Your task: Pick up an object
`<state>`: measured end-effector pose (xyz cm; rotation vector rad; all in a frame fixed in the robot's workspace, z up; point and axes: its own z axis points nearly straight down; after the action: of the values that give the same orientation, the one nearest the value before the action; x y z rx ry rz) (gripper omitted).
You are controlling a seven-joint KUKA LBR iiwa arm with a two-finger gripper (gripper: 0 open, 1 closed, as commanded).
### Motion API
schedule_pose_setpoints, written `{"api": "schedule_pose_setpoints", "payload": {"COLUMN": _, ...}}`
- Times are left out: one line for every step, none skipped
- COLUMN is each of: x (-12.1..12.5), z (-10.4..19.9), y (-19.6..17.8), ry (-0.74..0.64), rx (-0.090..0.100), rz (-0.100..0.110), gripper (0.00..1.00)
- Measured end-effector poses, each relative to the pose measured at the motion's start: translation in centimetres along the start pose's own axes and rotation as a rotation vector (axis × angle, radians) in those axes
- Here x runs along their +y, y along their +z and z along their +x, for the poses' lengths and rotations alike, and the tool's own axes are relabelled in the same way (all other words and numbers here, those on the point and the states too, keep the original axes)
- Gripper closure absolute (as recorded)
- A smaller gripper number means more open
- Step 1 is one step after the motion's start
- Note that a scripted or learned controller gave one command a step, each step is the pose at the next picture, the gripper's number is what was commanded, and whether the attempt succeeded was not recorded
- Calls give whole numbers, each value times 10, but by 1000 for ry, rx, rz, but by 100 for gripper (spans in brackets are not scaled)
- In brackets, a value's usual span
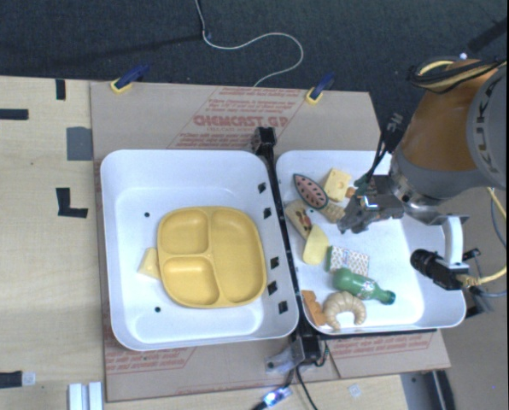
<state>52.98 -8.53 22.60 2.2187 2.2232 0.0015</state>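
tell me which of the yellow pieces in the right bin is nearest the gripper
The yellow cheese-like block at the bin's far side, just left of the gripper. The other yellow wedge lies lower down, beside the checkered packet.

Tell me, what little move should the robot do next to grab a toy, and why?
Probably lower the gripper straight down a bit. It hangs over the right bin with nothing seen between its fingers, just beside the yellow cheese wedge and above the yellow block. The toys lie close together, so a short, careful drop onto the nearest one seems safest.
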Motion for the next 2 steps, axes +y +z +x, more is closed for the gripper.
{"api": "schedule_pose_setpoints", "payload": {"x": 33, "z": 47, "y": -9, "ry": -5, "rx": 1, "rz": 0, "gripper": 100}}
{"api": "schedule_pose_setpoints", "payload": {"x": 66, "z": 81, "y": 5, "ry": -3, "rx": -1, "rz": 2, "gripper": 100}}
